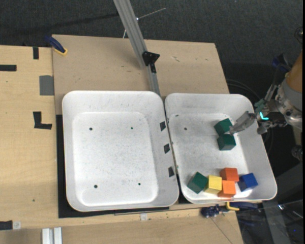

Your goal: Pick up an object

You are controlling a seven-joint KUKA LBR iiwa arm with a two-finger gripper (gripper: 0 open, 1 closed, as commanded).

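In the right bin (254, 151), two dark green blocks lie close together, one (223, 126) just above the other (226, 143). My gripper (245, 121) reaches in over the bin's right rim, and its grey tip lies right beside the upper green block. I see no object held in it. Along the bin's front wall sits a cluster: a green block (197, 182), a yellow block (214, 183), two orange blocks (229, 175) (227, 187) and a blue block (248, 181).
The left bin (112, 151) sits beside the right one. A grey metal pole (134, 32) slants down from the top to the gap between the bins. A small blue and yellow item (216, 211) lies on the bench below the right bin.
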